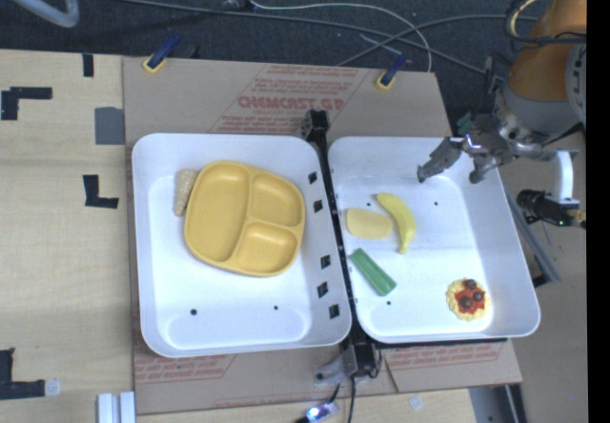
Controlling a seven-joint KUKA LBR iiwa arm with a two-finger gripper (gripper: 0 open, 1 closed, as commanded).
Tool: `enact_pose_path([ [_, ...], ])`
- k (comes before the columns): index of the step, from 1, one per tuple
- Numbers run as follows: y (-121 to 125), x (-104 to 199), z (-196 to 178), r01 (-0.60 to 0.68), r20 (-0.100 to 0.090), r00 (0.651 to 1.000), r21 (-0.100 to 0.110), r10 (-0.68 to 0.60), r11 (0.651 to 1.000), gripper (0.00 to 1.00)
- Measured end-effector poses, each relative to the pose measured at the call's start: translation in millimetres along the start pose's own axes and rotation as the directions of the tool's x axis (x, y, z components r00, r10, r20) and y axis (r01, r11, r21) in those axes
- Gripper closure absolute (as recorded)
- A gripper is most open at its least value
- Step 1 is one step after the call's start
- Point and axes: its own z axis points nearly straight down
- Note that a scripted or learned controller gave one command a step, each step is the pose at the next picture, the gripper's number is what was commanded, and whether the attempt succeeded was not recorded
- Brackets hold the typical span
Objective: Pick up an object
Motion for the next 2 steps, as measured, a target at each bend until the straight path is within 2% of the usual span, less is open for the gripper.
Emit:
enact_pose_path([
  [1, 3, 0, -9, 0.004, 0.003, 1.000, -0.014, -0.003, 1.000, 0.00],
  [2, 9, 1, 36, 0.005, 0.003, 1.000, -0.011, -0.005, 1.000, 0.00],
])
